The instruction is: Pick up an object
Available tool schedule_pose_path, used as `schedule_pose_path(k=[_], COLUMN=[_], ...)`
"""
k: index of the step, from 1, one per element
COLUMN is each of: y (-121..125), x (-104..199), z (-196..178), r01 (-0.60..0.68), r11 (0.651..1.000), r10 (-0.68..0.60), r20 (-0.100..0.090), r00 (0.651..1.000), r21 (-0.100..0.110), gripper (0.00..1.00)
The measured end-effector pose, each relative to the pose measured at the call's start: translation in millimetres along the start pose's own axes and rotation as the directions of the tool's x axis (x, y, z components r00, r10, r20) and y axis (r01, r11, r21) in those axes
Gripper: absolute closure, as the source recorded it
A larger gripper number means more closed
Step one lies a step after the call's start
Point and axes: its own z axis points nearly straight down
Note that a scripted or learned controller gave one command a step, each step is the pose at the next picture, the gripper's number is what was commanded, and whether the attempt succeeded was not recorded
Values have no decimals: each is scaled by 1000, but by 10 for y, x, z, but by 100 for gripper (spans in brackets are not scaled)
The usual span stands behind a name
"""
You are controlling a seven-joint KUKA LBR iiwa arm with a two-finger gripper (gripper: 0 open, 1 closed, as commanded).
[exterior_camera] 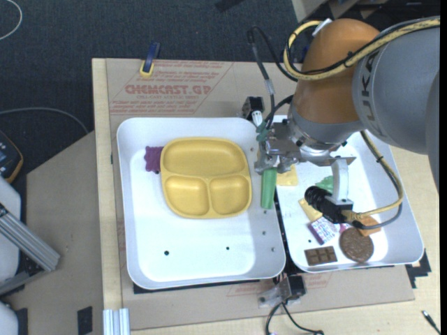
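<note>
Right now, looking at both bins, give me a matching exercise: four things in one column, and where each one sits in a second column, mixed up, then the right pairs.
Things:
1. yellow divided tray
2. purple object
3. green stick
4. brown round disc

Places:
A. near the front right corner of the right bin
B. on the divide where the two bins meet
C. in the left bin, tucked at the tray's left edge
D. across the middle and back of the left bin

Pairs: 1-D, 2-C, 3-B, 4-A
</note>
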Motion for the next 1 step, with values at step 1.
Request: schedule_pose_path(k=[1], y=[172], x=[75], z=[67], r01=[2], r11=[1000], r10=[-2], r20=[0], r00=[1000], r21=[-5], gripper=[100])
